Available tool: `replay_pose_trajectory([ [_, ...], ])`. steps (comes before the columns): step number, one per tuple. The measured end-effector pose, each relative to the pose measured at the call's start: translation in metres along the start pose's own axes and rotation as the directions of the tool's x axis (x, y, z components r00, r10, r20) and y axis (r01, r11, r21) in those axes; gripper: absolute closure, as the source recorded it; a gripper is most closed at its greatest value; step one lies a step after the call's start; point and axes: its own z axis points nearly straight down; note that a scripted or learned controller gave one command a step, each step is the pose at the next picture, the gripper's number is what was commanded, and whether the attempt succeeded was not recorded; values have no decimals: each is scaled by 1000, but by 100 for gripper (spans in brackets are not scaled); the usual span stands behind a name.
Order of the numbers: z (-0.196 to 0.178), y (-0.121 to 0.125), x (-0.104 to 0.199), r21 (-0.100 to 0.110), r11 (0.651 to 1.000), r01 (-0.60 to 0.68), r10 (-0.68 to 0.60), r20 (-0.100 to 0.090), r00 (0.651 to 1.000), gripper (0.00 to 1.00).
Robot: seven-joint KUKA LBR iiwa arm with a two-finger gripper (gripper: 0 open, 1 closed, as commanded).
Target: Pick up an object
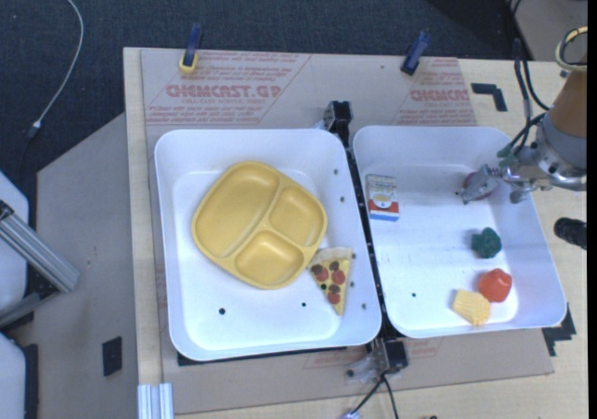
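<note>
Hovering at the right bin's (438, 319) far right corner: gripper (480, 184), fingers too blurred to judge. Lying beyond it toward the near edge: green toy (485, 242), probably light, stiff, lumpy; gripping across its middle looking safest.

Lay scattered over 2 white bins (177, 221). In the left bin: a yellow divided plate (258, 236) with 3 compartments, flat and upright, and a pizza slice (333, 278) touching the plate's lower right edge. In the right bin: a small white carton (382, 197) near the left wall, and a dark green piece (485, 242), a red piece (495, 285) and a yellow piece (472, 306) toward the lower right corner.
</note>
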Motion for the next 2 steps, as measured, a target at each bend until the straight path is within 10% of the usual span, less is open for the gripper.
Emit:
replay_pose_trajectory([
  [1, 52, 0, 2, 0, 1000, 1, -1, -4, 1000, 0],
  [2, 39, 1, 1, -4, 1000, 1, -1, 0, 1000, 100],
])
